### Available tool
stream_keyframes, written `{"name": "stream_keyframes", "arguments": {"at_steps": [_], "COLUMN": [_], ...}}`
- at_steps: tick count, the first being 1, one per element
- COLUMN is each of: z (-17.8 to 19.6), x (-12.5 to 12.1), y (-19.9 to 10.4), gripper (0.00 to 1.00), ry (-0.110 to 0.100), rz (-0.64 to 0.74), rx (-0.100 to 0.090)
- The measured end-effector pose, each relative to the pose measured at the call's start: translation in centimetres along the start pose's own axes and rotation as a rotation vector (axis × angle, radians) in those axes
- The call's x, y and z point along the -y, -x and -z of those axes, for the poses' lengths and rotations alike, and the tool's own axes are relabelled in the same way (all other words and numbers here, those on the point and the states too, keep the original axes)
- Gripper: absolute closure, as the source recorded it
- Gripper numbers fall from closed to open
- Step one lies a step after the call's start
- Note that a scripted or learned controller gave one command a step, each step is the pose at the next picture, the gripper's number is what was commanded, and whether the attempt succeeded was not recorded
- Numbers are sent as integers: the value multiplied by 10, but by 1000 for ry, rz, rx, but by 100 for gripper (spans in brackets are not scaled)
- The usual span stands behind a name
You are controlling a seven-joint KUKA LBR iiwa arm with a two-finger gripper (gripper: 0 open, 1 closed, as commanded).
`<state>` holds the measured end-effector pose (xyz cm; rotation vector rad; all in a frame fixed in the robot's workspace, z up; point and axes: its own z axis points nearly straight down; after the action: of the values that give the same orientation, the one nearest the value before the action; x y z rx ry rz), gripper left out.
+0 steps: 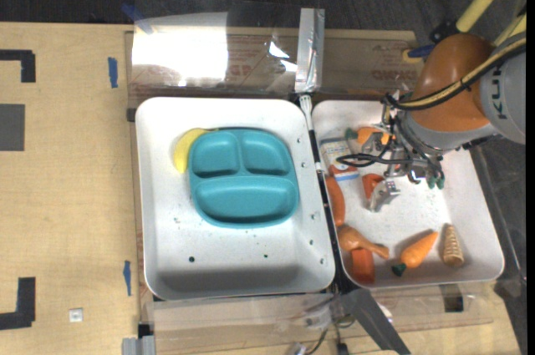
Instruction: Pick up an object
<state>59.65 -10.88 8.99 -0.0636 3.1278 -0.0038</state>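
Note:
The right bin (pixel 481 203) holds several small toys. A carrot with a green tip (pixel 418 247) lies near the front, next to a tan ridged cone (pixel 452 245). A long orange piece (pixel 335 195) lies along the bin's left wall, with a tan-orange piece (pixel 358 240) and a red-orange block (pixel 362 263) in front of it. My gripper (pixel 383 195) hangs low over the middle of this bin, right beside a small orange piece (pixel 370 180). Another orange toy (pixel 365 134) sits at the back, partly behind the wrist cables.
The left bin (pixel 159 245) bears a teal divided plate (pixel 244 176) with a yellow object (pixel 184 146) poking out from under its left edge. A white printed card (pixel 334 151) lies at the right bin's back left. The grey divider wall (pixel 318 178) separates the bins.

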Motion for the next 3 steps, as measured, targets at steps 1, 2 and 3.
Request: {"name": "stream_keyframes", "arguments": {"at_steps": [1,2,3], "z": [-1,0,-1], "x": [7,-7,-9], "y": [12,-7,1], "gripper": [0,0,0], "ry": [2,1,2], "rz": [-51,-171,-275], "rx": [0,-2,-1]}}
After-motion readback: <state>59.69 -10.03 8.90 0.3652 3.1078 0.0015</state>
